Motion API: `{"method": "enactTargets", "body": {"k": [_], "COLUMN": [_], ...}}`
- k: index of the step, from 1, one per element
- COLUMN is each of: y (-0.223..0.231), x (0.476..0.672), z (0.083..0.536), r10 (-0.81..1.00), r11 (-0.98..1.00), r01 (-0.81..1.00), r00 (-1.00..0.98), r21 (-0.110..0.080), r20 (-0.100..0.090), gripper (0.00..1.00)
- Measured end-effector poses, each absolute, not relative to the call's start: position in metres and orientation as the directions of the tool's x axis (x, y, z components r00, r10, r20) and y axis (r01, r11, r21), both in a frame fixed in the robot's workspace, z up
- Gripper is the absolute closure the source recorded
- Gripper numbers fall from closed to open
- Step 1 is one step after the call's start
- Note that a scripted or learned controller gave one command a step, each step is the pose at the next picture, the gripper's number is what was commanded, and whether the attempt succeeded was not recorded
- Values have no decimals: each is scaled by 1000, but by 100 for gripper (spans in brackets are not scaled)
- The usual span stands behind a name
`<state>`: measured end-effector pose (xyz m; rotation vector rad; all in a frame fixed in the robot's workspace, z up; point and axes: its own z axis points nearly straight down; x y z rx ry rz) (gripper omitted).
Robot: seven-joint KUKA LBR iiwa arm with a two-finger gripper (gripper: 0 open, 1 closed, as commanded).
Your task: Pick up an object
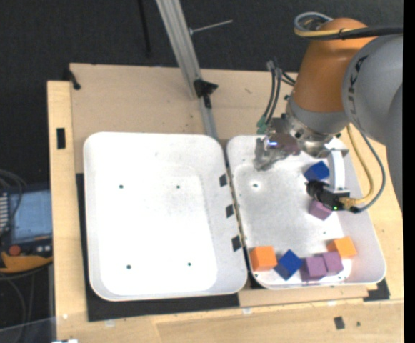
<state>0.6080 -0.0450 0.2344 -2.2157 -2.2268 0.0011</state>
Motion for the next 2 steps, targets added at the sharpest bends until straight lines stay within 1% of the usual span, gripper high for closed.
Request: {"method": "enactTargets", "body": {"k": [1,2], "y": [18,64], "x": [602,586], "z": [239,234], "r10": [1000,1000], "r11": [8,7], "r01": [1000,1000], "r00": [-8,-7], "r21": [0,-2], "r20": [3,1], "gripper": [100,100]}}
